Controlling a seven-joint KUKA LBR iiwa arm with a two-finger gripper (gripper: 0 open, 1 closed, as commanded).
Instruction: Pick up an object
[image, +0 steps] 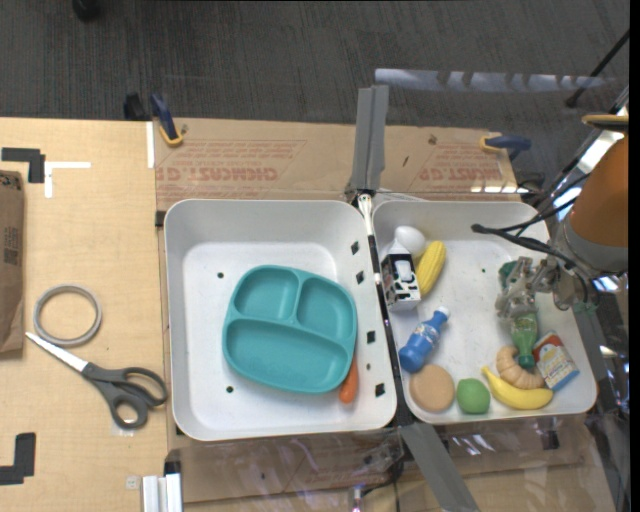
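Your end effector (520, 290) sits low by right bin's (470, 215) far-right wall, little room; green bottle (525, 335) just below it; finger state can't tell

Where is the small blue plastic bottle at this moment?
The small blue plastic bottle lies in the right white bin, near its left wall, below the yellow corn cob and above the round tan ball.

Scissors (110, 381) and tape roll (67, 313) on the wooden bench (90, 230).
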